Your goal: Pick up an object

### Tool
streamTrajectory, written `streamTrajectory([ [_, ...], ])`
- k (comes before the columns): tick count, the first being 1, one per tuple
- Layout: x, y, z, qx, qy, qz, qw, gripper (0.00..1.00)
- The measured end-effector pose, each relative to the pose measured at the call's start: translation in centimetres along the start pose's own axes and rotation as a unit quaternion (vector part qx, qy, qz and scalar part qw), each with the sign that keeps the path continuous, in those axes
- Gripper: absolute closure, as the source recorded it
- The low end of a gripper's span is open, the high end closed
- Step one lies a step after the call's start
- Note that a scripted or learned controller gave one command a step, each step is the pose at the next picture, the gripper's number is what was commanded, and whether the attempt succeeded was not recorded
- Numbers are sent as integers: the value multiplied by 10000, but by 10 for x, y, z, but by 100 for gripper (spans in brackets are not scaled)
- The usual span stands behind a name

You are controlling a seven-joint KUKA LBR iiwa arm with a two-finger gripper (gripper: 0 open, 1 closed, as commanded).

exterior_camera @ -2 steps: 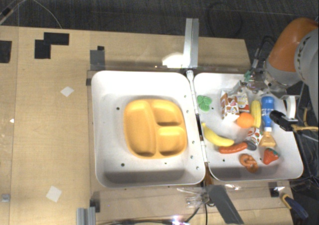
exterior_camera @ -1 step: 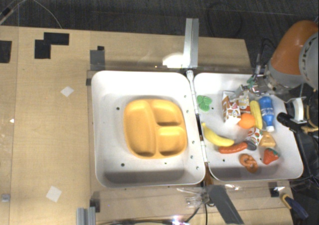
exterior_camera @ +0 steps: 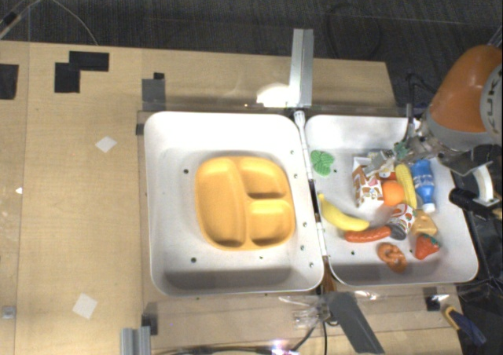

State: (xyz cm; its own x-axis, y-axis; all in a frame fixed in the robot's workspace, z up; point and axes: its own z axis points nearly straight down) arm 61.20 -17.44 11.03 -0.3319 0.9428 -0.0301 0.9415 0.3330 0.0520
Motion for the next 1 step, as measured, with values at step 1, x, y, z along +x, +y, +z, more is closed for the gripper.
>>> streamTrajectory([
  [1,2,63,24,229,81,1966,9802,0],
])
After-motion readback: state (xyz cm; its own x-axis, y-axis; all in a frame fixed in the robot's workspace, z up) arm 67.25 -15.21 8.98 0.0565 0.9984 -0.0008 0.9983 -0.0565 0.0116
